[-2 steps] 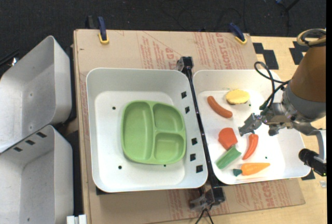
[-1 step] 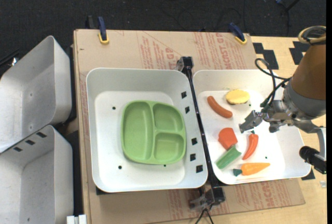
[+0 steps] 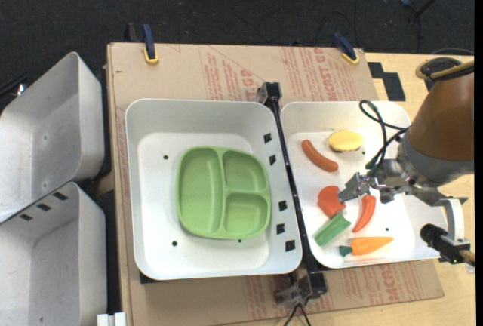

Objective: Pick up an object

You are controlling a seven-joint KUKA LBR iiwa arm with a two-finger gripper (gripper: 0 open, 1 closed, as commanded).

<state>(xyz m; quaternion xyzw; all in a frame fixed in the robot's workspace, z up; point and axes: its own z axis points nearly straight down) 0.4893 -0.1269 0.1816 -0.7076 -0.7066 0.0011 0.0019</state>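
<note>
Hovering low in the right bin [image 3: 392, 118], our gripper [image 3: 355, 189] sits spread and empty beside the red pepper [image 3: 365, 213] at lower right of frame, a light, slick, stiff toy we judge best pinched across its narrow middle.

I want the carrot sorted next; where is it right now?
The carrot lies near the front edge of the right bin, just below the chili pepper and right of the green piece.
</note>
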